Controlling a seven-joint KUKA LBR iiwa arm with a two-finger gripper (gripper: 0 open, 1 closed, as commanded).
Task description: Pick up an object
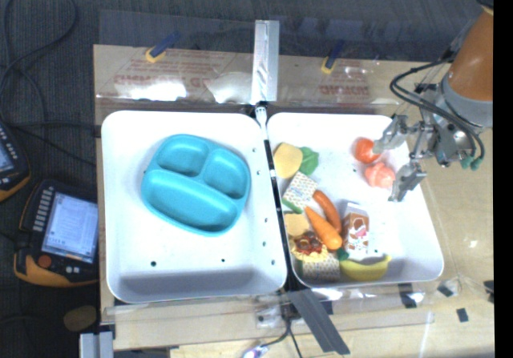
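My gripper hovers over the right side of the right bin, its two fingers spread open. Just left of the fingertips lie a red tomato and a pink round piece on the bin floor; neither sits between the fingers. Toy foods crowd the bin's left side: a yellow piece, a green piece, two carrots, a small carton and a banana.
The left bin holds a blue divided plate. A checkered packet and a pastry lie by the divider between the bins. A handheld device rests off the bench at left.
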